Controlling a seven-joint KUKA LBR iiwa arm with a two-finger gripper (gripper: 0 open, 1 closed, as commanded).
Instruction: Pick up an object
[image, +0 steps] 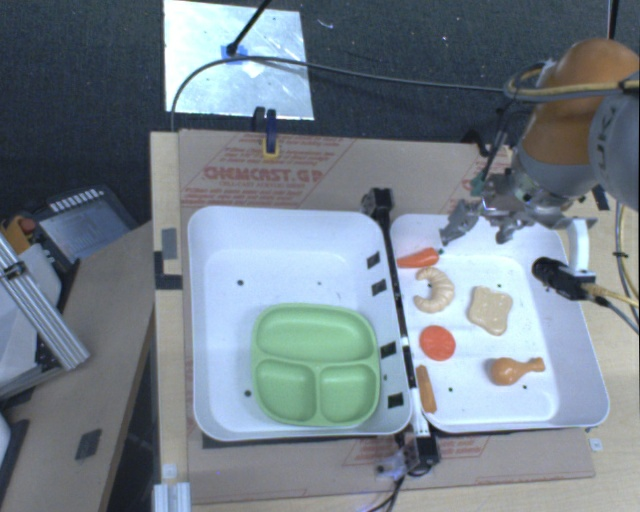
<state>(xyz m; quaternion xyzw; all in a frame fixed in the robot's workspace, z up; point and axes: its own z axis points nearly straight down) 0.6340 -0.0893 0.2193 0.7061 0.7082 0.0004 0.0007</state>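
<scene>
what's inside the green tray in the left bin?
The green divided tray in the left bin shows three compartments, with only bare green plastic visible in each. Nothing covers them. The bin floor beneath the tray is hidden.

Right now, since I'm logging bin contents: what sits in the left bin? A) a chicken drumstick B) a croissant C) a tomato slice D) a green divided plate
D: the green divided plate lies in the left bin, while the food pieces lie in the right bin.
</scene>
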